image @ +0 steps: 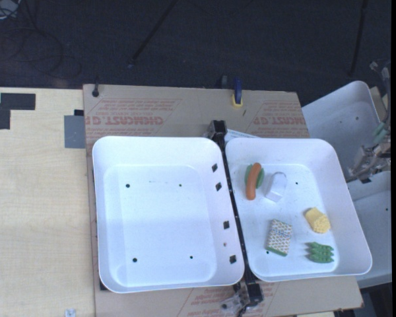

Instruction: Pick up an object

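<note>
Two shallow white plastic bins sit side by side on a brown cardboard sheet (185, 114) — the left bin (105, 210) shows bare floor with small dark holes, and the right bin (343, 197) holds all the candidate objects. Near its upper left lies an orange carrot-shaped toy with a green top (252, 180), and just beside that, to the right, a small clear plastic cup (275, 185), hard to read against the white floor. Lower down sits a speckled beige sponge-like block (279, 236); to its right, a yellow corn-like toy (318, 220) and a green bumpy pea-pod toy (320, 252) close to the bin's lower right wall.

At the far right edge, beyond the right bin, something thin and metallic shows near a grey panel (346, 114) — possibly part of the arm, too blurred to say. Claw state: cannot tell.

No object looks lifted; the pick seems not yet started.

Risks from here: the clear cup is low-contrast, so a grasp aimed at it may miss or crush it. Carrot and cup lie close together, so closing on one could nudge the other. The green pod hugs the wall, and a descent there could clip the rim. The round yellow toy may roll out of a pinch. The block lies flat and apart — probably the safest target.
</note>
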### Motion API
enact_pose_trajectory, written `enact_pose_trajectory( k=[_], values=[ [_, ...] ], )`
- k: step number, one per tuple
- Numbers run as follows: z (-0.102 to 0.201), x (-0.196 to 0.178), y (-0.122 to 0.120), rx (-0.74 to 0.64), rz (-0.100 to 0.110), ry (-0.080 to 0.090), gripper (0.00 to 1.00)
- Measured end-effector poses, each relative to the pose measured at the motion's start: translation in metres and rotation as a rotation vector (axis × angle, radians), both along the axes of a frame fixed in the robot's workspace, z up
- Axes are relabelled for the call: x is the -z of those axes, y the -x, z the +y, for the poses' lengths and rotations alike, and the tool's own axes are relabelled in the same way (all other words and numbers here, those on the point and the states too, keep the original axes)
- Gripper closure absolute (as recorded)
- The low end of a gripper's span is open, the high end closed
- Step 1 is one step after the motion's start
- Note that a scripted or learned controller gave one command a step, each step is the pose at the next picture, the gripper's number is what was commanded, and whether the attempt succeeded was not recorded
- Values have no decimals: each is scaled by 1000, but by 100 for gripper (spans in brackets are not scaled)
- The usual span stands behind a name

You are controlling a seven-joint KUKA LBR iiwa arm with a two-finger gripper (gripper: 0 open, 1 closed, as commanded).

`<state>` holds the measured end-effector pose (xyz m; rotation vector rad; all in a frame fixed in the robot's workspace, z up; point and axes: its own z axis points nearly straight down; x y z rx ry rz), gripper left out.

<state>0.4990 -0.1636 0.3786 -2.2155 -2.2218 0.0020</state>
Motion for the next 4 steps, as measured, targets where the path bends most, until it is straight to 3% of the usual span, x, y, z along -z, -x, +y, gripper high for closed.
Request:
enact_pose_trajectory(
  k=[1, 2, 3, 4],
  values=[
    [-48, 1, 17, 6, -1, 2, 100],
    [24, 16, 23, -4, 1, -1, 100],
    [152, 9, 23, -12, -2, -1, 100],
    [230, 33, 24, -4, 3, 1, 100]
  ],
)
